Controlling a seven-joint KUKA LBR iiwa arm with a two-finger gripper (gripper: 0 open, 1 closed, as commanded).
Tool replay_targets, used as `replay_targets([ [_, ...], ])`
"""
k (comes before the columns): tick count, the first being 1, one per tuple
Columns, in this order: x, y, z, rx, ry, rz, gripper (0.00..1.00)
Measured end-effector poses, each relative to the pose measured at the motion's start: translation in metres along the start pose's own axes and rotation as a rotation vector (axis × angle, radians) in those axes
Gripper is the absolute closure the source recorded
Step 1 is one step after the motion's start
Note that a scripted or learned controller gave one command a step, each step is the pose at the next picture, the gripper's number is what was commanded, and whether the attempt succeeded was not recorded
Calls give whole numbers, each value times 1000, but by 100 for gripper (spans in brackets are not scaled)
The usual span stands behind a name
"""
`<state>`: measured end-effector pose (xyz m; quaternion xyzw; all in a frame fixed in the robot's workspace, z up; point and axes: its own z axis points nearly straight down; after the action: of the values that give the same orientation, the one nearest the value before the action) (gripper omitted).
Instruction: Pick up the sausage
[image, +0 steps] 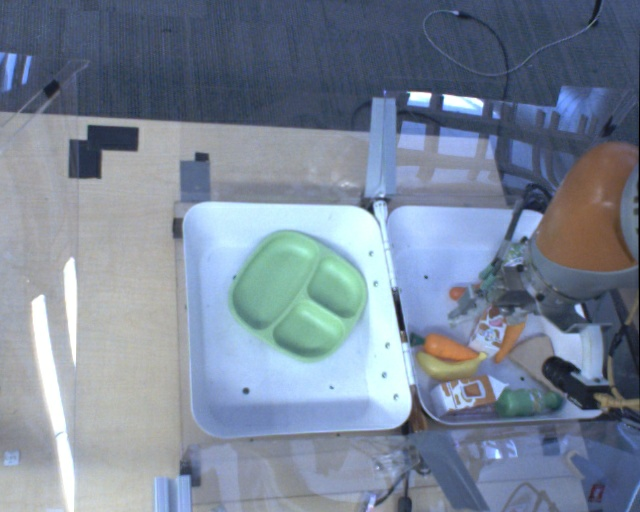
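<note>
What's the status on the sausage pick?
Gripper low in right bin, finger state unclear. Sausage not clearly identifiable. Carrot, banana, carton crowd that corner.

One fixed camera above the bench (110, 300) — looking down aslant.

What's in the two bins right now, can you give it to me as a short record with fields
left bin: green divided plate, tilted in the bin
right bin: toy food piled at the near right, with a carrot, a banana, a green item, a small carton
sausage: cannot pick it out in the pile
arm: over the right bin
gripper: low above the pile, fingers unclear
</note>
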<state>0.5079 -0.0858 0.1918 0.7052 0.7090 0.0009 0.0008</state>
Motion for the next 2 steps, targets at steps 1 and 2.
replay_targets([
  [1,-17,107,18,-2,0,-27,0],
  [2,-57,69,103,-9,-2,-50,0],
])
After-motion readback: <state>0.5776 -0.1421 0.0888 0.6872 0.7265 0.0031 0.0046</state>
